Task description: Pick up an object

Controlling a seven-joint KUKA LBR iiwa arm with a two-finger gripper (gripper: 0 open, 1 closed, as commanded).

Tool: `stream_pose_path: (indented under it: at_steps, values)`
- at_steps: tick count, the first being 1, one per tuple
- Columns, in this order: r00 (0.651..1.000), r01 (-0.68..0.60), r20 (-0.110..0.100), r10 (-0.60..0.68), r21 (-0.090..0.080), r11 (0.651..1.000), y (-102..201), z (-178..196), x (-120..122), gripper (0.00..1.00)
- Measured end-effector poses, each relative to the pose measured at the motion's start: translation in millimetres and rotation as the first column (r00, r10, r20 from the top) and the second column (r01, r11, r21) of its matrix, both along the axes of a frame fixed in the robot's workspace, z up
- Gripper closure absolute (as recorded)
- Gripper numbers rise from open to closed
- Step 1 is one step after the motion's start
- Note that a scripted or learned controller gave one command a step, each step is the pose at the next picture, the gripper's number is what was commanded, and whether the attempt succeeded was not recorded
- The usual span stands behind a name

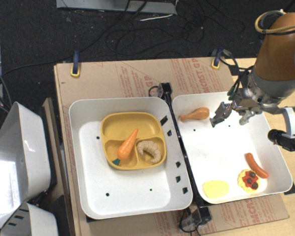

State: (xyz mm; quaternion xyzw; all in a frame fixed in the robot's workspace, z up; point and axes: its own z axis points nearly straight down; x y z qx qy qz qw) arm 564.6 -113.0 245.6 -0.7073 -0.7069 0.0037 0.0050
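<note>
In the right bin (pixel 269 131), a brown drumstick (pixel 195 115) lies near the far left corner. A red sausage (pixel 256 165), a small pizza piece (pixel 250 180) and a yellow disc (pixel 215 188) lie along the near side. My gripper (pixel 233 118) hangs over the far part of this bin, just right of the drumstick and apart from it. Its fingers are open with nothing between them.
The left bin (pixel 92 189) holds a yellow divided plate (pixel 108 128) with a carrot (pixel 127 144) and a shrimp (pixel 150 151) in it. A black divider (pixel 179 148) runs between the bins. White containers (pixel 19 154) stand off the bench at left.
</note>
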Motion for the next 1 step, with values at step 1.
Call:
stream_pose_path:
  at_steps: [1]
  values:
    - [1.000, -0.002, 0.012, 0.002, -0.001, 1.000, 0.2, 6.2, 2.3, 0.00]
